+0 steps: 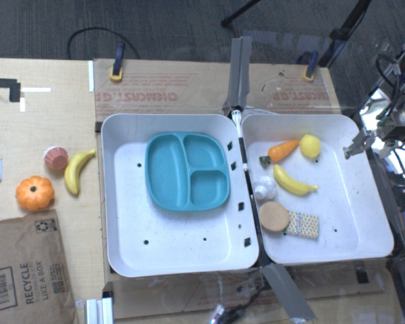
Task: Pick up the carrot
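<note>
Bins: two white bins side by side; the left bin [121, 201] holds a teal divided plate [187, 171], the right bin [354, 208] holds the food items.
Arm: only a cluttered bit of machinery shows at the right edge, beside the right bin's far corner, well apart from the carrot; its gripper [358, 146] seems to be the grey piece at the bin's rim.
Progress: by the look of things, nothing is done yet; approach, descent, grasp and lift are all left.
Carrot: the carrot [282, 150] lies in the right bin near its upper left corner, green top toward the divider, tip just beside a lemon [310, 145].
Neighbours: a banana [294, 181] lies just below the carrot; a small white object [264, 189], a round tan disc [274, 216] and a speckled sponge-like block [303, 225] sit lower down.
Gripper state: I cannot tell whether it is parted or closed; nothing is seen held in it.
Hard to read: the arm is cut off by the frame and tangled with cables and glare; what the white object is stays unclear.
</note>
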